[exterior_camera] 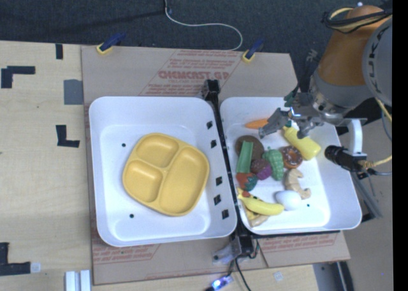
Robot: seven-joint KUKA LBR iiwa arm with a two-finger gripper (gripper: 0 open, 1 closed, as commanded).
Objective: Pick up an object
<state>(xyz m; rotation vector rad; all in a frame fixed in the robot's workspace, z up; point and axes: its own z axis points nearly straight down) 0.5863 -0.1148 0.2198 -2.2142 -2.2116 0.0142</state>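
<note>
Risk: the grey two-finger gripper (pixel 290 124) is hovering over a tight heap of toys, so its fingers may be catching 2 pieces at once or sliding off a rounded one
Likely target: the smooth yellow plastic corn-shaped toy (pixel 301 143), lying at a slant in the right white bin (pixel 341 216), just below the gripper
Pincer: fingers spread apart, pinching nothing
Neighbours: an orange carrot toy (pixel 257 122) beside it; a yellow divided plate (pixel 166 173) sitting in the left white bin (pixel 105 156)

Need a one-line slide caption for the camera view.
End effector above right bin of toy food; yellow tray in left bin.
</note>
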